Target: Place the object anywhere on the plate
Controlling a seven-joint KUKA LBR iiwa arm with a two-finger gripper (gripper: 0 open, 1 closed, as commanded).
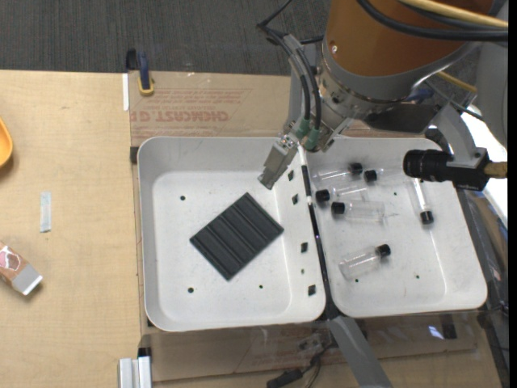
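Hovering above the far right corner of the left bin [152, 241] with the gripper [277, 168]; cannot tell how wide open, nothing seen held. Judged as the pick step, not yet done. Noted capped vials [359, 261] loose in the right bin [436, 249], apart from the dark ribbed plate [237, 235]. Next: crossing the divider, descending squarely on one vial, then carrying it to the plate.

A light tan wooden bench [65, 297] bore two shallow white plastic bins, the left bin [153, 241] touching the right bin [460, 289].
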